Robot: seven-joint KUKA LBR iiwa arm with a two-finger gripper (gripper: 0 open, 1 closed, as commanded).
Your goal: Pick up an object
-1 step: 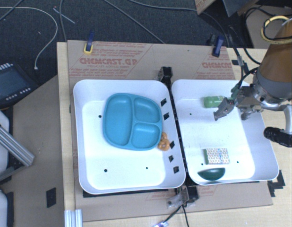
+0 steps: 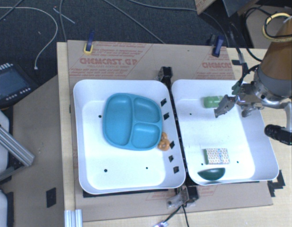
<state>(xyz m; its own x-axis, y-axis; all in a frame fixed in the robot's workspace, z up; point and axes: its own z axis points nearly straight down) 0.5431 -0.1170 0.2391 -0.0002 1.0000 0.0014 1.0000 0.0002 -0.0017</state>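
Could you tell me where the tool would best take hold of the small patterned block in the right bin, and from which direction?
I would grip the patterned block across its two shorter sides, coming straight down from above. It lies flat on the right bin floor with bare floor either side. The dark green object crowds its near edge, so fingers probably fit less well there.

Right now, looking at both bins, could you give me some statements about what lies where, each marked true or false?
1. The blue divided plate lies in the left bin. True.
2. The green block lies in the left bin. False: it is in the right bin.
3. The end effector is above the right bin. True.
4. The patterned sponge rests on the plate. False: it lies in the right bin, near its front edge.
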